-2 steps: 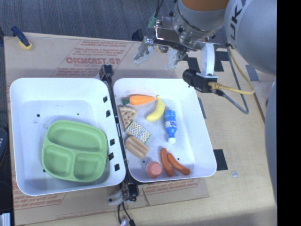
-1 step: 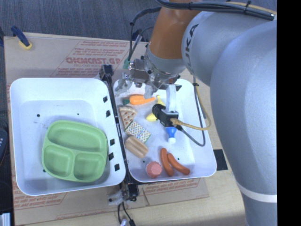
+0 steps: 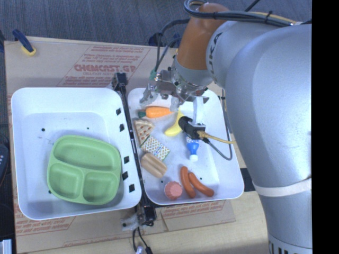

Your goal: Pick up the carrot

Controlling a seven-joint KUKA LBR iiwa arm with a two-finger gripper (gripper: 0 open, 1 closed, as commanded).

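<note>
The gripper (image 3: 170, 93) hangs over the far end of the right bin (image 3: 231, 180), and the carrot (image 3: 157, 111) lies just below it, pointing across the bin. Whether they touch cannot be told. A banana (image 3: 174, 127) lies just nearer than the gripper, with a waffle (image 3: 143, 128) beside it. Further toward the near rim lie a cracker (image 3: 155, 147), a bun (image 3: 152, 164), a bottle (image 3: 193, 150), two sausages (image 3: 195, 183) and a pink slice (image 3: 172, 190). Well to the gripper's far side, the left bin (image 3: 32, 105) holds a green tray (image 3: 83, 169).
</note>
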